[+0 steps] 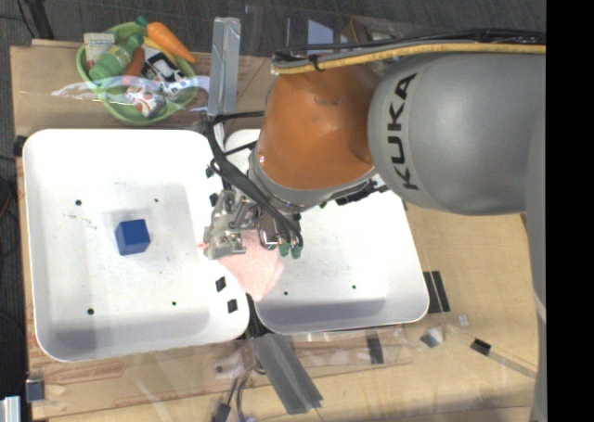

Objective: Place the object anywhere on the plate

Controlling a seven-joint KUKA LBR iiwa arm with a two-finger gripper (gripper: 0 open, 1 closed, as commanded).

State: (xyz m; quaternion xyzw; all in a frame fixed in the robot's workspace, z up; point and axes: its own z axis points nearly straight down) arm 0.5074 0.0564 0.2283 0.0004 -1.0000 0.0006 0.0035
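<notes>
a: where is your object right now?

b: the blue cube (pixel 133 236) sits flat on the floor of the left bin (pixel 56 179), well apart from the arm. the pink plate (pixel 255 270) lies in the right bin (pixel 371 262), close to the shared wall, and your end effector (pixel 264 242) hangs right over its upper edge.

a: is the end effector gripping anything?

b: you can't tell how far its fingers are parted; the wrist hides most of them, and nothing shows between them. i'd judge the cube isn't picked up yet.

a: so how do you do this step well?

b: you cross over the dividing wall to the left bin, centre above the cube, and descend straight. line the fingers up with two opposite faces so they close squarely, not on the corners.

a: does it have a long axis?

b: no, its sides look equal. its edges sit slightly turned against the bin walls, so match your wrist to that small turn.
</notes>
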